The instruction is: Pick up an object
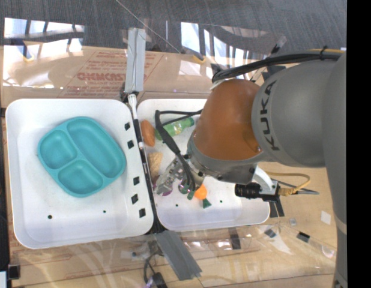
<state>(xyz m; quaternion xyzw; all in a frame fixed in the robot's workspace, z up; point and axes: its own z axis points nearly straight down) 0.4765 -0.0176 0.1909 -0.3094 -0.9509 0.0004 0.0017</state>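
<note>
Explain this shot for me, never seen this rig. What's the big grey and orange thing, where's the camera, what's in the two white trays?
The grey and orange machine is a robot arm, reaching in from the right. One fixed camera looks down on the bench at a slant. Two shallow white bins sit side by side. The left bin holds a teal divided plate. The right bin holds small toy foods: a green bottle, an orange sausage-shaped piece, a small carrot and a purple item. The gripper is down among them at the left of that bin. Whether it holds anything is too cluttered to tell. The job is simply to pick up one object.
</note>
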